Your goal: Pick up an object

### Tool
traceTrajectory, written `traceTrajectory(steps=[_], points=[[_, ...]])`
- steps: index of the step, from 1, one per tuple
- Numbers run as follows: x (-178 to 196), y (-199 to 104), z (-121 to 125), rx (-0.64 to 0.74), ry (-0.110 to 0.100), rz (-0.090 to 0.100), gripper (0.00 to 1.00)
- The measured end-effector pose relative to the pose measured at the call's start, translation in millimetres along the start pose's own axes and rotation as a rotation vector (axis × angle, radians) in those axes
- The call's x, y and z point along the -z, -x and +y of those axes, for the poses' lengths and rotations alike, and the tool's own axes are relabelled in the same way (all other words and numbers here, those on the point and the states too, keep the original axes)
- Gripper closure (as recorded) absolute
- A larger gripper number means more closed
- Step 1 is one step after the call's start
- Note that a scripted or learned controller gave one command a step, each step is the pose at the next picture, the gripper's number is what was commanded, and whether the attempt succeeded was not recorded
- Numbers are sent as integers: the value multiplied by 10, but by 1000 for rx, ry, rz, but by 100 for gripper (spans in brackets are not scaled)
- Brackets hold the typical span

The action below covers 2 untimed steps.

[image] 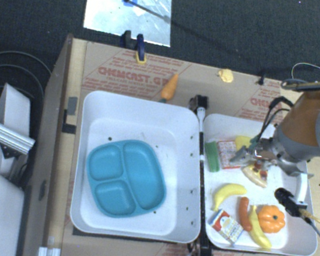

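Reaching into the right bin (pixel 310 244) for a grab.
Gripper (pixel 252 156) over the pizza slice (pixel 257 174), grip state unclear; descend straight, avoiding the banana (pixel 229 194) below it.

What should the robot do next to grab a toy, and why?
Probably lower a little. The gripper hangs low over the right bin, right by the pizza slice, and nothing shows in its grip. The banana lies nearby, apart from it.
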State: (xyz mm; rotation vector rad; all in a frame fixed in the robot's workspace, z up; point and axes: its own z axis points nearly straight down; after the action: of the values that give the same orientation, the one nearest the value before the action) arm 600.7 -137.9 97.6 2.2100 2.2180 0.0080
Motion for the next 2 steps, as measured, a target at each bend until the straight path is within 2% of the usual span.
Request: traceTrajectory(steps=[1, 2], points=[[-98, -252, 478, -5, -36, 2, 0], [-138, -395, 578, -18, -64, -6, 0]])
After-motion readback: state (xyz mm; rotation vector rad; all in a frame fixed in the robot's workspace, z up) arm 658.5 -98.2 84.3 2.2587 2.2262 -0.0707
